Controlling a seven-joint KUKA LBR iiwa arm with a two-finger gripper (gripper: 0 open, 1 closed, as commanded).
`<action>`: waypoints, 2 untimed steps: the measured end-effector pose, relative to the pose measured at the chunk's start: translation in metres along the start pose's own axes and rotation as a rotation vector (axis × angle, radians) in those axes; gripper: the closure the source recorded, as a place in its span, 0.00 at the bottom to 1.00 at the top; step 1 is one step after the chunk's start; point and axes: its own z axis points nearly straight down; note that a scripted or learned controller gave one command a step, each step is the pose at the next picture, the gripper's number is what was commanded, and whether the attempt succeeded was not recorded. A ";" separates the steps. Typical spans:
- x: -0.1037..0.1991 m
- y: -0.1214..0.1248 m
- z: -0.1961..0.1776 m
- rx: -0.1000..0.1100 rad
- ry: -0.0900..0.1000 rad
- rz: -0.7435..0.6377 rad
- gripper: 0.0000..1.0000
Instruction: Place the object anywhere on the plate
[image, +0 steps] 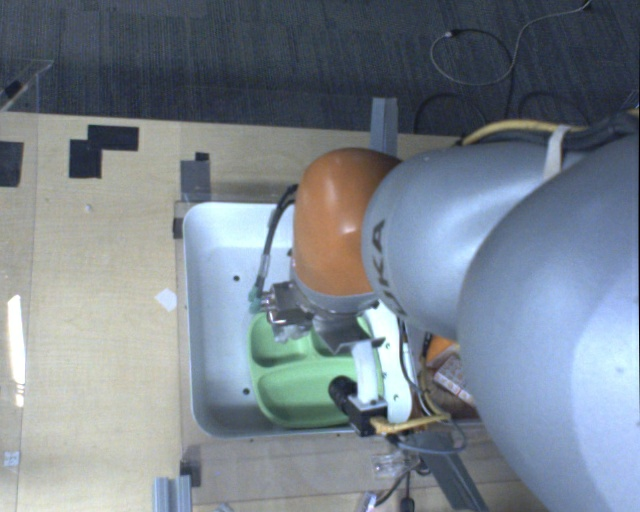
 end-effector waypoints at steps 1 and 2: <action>0.014 0.061 -0.016 -0.003 0.000 -0.230 1.00; -0.009 -0.002 0.071 0.001 0.000 -0.020 1.00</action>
